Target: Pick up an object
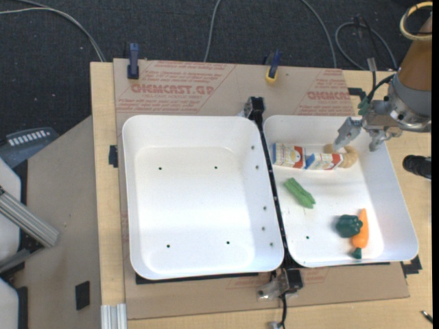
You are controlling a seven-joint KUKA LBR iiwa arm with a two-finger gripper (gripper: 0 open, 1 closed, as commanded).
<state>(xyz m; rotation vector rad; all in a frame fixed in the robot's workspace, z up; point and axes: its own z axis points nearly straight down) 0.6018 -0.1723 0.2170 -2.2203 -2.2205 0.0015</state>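
The right bin (391,184) holds several items. A white carton with red and blue print (306,158) lies on its side near the back wall, with a small tan piece (350,158) at its right end. A light green pod (300,192) lies in the middle. A dark green vegetable (348,225) and an orange carrot (362,229) sit together at the front right. My gripper (361,137) hangs over the back right of this bin, just above the carton's right end, open, with nothing between its fingers.
The left bin (137,204) sits beside the right one, joined by a black divider clamp (255,106). Both rest on a cardboard sheet (178,84) held by a blue clamp (132,53) and a yellow clamp (273,68). Cables run behind the bench.
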